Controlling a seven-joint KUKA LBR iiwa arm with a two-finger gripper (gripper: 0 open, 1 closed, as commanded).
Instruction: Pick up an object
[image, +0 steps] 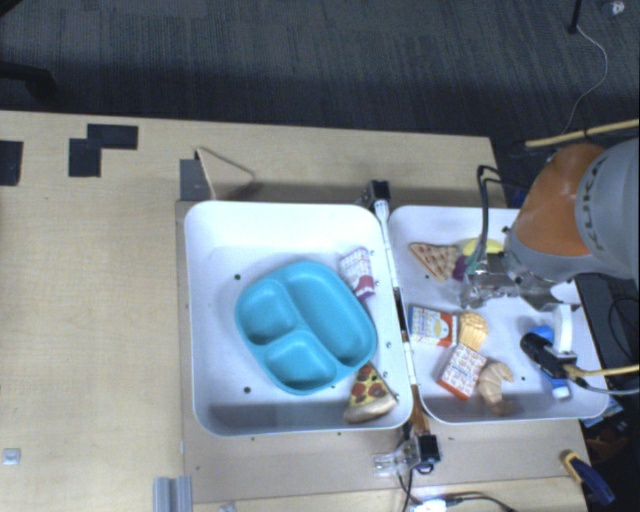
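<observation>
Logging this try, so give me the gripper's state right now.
Gripper: cannot be told. It is low in the right bin, beside the waffle slice.

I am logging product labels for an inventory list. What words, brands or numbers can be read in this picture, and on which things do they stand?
None can be read.
Small white and purple packet in the left white bin: print blurred.
White and blue carton in the right white bin: print too small.
White and red carton: print too small.
</observation>
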